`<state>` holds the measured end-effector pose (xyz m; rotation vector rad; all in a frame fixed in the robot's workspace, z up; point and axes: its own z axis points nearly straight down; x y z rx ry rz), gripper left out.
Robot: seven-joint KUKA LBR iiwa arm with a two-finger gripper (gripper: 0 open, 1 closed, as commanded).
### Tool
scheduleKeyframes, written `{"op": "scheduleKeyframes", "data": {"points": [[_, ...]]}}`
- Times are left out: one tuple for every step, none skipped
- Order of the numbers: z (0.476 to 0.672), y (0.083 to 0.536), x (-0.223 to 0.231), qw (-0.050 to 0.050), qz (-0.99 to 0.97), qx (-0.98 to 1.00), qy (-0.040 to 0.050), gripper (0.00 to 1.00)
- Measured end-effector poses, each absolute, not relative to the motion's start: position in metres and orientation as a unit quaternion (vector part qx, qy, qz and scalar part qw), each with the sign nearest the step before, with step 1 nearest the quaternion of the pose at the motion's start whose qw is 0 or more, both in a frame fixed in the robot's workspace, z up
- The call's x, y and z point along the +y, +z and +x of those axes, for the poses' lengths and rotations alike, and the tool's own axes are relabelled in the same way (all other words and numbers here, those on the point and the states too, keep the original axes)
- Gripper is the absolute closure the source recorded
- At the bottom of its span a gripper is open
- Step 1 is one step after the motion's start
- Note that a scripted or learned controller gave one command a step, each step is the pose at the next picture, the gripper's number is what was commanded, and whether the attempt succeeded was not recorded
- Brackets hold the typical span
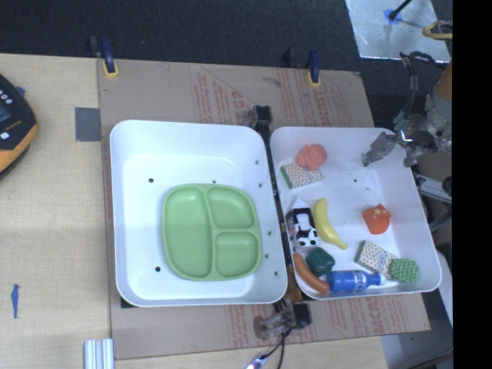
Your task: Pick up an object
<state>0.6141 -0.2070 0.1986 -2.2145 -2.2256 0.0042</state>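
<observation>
The right bin holds several small objects: a pink lump, a patterned square pad, a yellow banana, a black-and-white toy and a red-orange piece. Along its near edge lie a dark green piece, a hot dog, a blue bottle, a second patterned pad and a green bumpy ball. My gripper hovers over the bin's far right corner, open, with nothing between its fingers. The red-orange piece lies nearer the camera than it.
The left bin holds a green divided plate. Both bins rest on a brown cardboard sheet clamped to the bench. A yellow-black device lies at the far left. The arm's body fills the right edge.
</observation>
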Motion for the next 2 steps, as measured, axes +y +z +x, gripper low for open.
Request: {"op": "scheduleKeyframes", "data": {"points": [[0.586, 0.176, -0.115, 0.002, -0.704, -0.710, 0.0016, 0.00], [0.567, 0.107, -0.111, 0.001, -0.706, -0.708, 0.0008, 0.00]]}}
